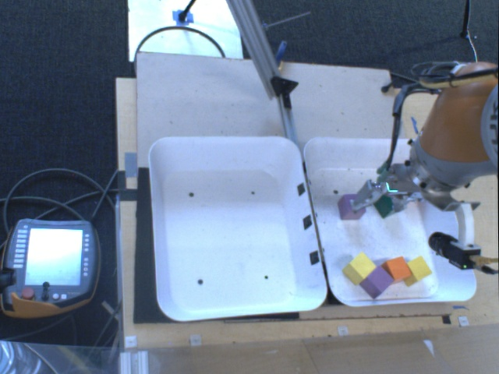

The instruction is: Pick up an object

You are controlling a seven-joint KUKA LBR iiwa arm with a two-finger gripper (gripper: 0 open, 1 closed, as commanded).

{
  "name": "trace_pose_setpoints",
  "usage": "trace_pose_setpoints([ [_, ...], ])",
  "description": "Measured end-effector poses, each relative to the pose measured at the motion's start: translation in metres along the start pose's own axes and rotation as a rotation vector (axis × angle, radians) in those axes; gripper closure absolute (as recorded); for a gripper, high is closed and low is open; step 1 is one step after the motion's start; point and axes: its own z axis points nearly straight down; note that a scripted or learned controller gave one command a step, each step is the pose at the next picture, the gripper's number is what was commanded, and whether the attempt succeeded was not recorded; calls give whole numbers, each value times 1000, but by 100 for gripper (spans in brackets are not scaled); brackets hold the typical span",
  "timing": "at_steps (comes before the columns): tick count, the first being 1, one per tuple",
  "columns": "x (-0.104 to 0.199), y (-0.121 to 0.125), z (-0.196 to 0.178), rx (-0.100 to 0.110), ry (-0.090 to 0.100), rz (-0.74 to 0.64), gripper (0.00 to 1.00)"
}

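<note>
Hand: the hand [373,202] hangs low over the right bin [327,162], coming in from the right side. I cannot tell if it is open, shut, or holding something, because the metal parts blur together there.
Purple block: a small purple block [348,207] sits on the bin floor, touching or just beside the left tip of the hand. It looks like the thing to pick up.
Which way: the purple block lies to the left of the hand and a tiny bit lower in the view. It is a cube, so it has no long side to line up with.
Green thing: a dark green block [383,206] shows right at the hand, on its right side. I cannot tell if it is gripped or just under the hand.
Other blocks: four more lie together near the front of the same bin, well apart from the hand: a yellow block [360,268], a second purple one [376,281], an orange block [398,268] and another yellow one [419,269].
Surface: the bin floor is flat, white and smooth.
Room: the left bin [226,232] has a bare floor. Around the purple block there is free space on the left and front, so I think the hand has room to move.
</note>
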Motion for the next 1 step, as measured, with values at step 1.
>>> trace_pose_setpoints([
  [1,0,1,-2,-5,-1,2,0],
])
